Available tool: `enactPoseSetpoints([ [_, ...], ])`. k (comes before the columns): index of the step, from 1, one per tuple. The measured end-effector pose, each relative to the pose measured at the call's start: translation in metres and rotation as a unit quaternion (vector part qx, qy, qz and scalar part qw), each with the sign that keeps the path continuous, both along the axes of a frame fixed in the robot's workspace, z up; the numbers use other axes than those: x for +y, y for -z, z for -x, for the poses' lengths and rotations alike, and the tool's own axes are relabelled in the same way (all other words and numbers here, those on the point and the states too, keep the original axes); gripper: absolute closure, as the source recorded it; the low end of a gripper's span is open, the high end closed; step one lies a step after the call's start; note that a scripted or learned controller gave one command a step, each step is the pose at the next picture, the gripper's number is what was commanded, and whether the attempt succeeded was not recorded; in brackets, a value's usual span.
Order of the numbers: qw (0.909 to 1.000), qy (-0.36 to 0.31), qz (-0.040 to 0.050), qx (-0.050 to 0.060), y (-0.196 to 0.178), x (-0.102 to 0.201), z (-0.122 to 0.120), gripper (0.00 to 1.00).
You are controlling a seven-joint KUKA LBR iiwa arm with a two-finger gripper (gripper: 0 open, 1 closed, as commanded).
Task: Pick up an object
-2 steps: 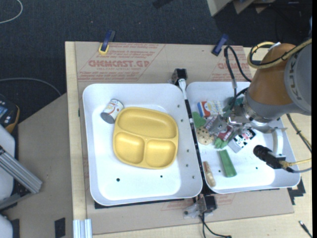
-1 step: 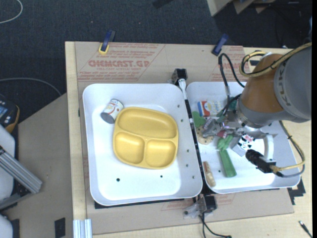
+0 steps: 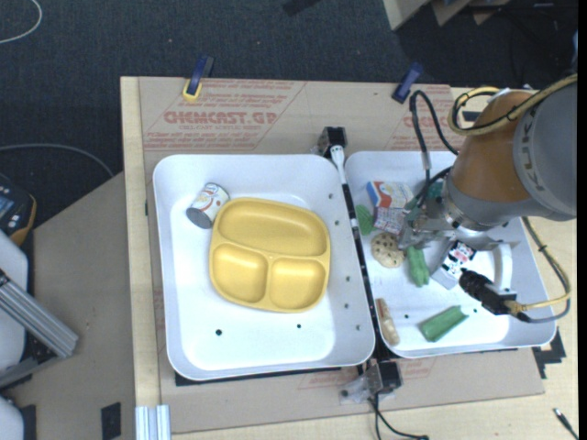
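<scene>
1. Closest to the camera is the near edge of the bench (image 3: 275, 401), with two shallow white bins side by side on it: the left bin (image 3: 183, 337) and the right bin (image 3: 527, 333).
2. Left bin count: one yellow divided plate (image 3: 270, 252) with three compartments, sitting about mid-bin, and one small can (image 3: 206, 204) lying on its side just off the plate's far-left corner, near the bin's far-left corner.
3. Right bin is the messy one. Three green pieces: one green block (image 3: 443, 323) near the near edge, one slim green piece (image 3: 418, 266) around the middle, and one small green bit (image 3: 364, 218) by the left wall.
4. Also in there: one round cookie (image 3: 387, 248) with dark spots close to the left wall, one tan stick-shaped thing (image 3: 386, 321) along the near-left corner, and one red, white and blue packet (image 3: 388, 198) toward the far edge.
5. One arm (image 3: 514, 159) comes in from the right, with its orange band over the right bin's far half and the wrist pointing down into the middle of that bin.
6. Gripper (image 3: 415, 229) sits low among the clutter, right by the packet and the slim green piece. Can't tell how the jaws are set, or whether anything is between them.
</scene>
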State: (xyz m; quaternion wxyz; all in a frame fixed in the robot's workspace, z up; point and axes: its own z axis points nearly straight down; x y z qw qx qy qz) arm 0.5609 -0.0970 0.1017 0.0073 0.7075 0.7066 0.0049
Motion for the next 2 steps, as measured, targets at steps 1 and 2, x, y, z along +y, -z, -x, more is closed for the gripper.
enactPoseSetpoints([
  [1,1.0,-0.001,-0.001,0.007,-0.043,-0.003,0.003,1.0],
  [2,1.0,0.0,-0.0009,0.006,-0.088,-0.008,0.007,1.0],
])
